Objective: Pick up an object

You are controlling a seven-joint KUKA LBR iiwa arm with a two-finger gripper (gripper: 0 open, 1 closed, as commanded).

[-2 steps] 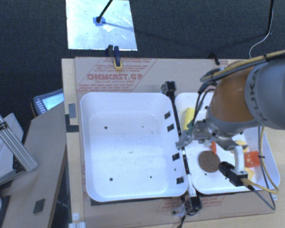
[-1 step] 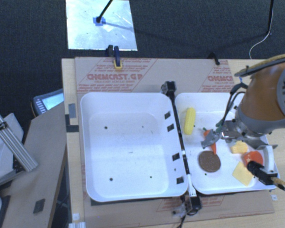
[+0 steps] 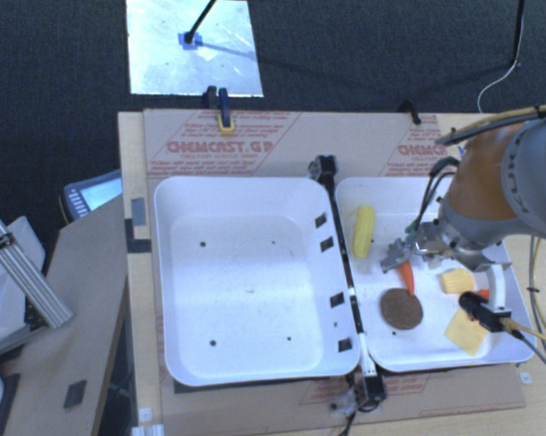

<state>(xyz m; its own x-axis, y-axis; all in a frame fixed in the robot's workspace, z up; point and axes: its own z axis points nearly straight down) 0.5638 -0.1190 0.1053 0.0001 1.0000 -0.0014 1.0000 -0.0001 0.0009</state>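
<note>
My gripper [image 3: 401, 253] hangs low in the right bin [image 3: 388, 189], near its middle. Directly beneath its tip and touching it lies a small orange carrot-like piece [image 3: 406, 276]. A yellow corn cob [image 3: 364, 231] lies to the gripper's left by the bin's dividing wall. In front of the carrot piece sits a brown round disc [image 3: 401, 308]. Two yellow cheese-like blocks lie to the right, one [image 3: 457, 280] under the arm and one [image 3: 467, 332] near the front rim.
The left bin [image 3: 240, 183] stands beside the right one, joined by black clips [image 3: 332, 246] along the shared wall. The grey and orange arm [image 3: 500, 182] crosses the right bin's far right corner.
</note>
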